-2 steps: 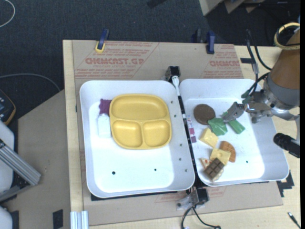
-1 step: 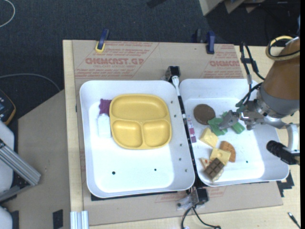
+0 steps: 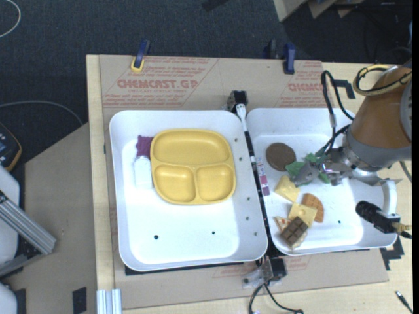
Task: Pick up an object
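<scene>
Gripper (image 3: 313, 169) over right bin (image 3: 340, 237), grip state unclear; bench board (image 3: 157, 84) reads "CHEMCAST GP".

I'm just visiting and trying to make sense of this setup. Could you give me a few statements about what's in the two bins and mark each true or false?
1. The yellow divided tray lies in the left bin. True.
2. The brown round disc lies in the left bin. False: it lies in the right bin.
3. The pincer is over the right bin, close to a green object. True.
4. The yellow divided tray has a single compartment. False: it has three, one wide and two smaller.
5. A purple item sits beside the tray's left edge. True.
</scene>
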`<action>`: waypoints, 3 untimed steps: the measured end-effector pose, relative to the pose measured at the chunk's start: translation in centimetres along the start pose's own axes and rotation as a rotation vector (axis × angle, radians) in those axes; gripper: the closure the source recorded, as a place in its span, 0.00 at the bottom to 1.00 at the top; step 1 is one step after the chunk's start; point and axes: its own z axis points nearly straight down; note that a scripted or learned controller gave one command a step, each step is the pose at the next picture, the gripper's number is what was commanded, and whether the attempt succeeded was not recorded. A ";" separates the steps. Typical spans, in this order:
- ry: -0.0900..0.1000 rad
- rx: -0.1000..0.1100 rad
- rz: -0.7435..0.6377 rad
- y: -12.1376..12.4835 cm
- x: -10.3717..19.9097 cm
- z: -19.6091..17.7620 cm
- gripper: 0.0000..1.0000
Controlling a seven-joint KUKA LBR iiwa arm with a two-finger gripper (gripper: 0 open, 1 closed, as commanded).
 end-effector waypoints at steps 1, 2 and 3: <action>0.000 -0.005 0.000 0.1 0.0 4.5 0.00; 0.000 -0.015 0.000 0.4 0.1 3.1 1.00; -0.005 -0.015 -0.002 0.7 0.4 -3.3 1.00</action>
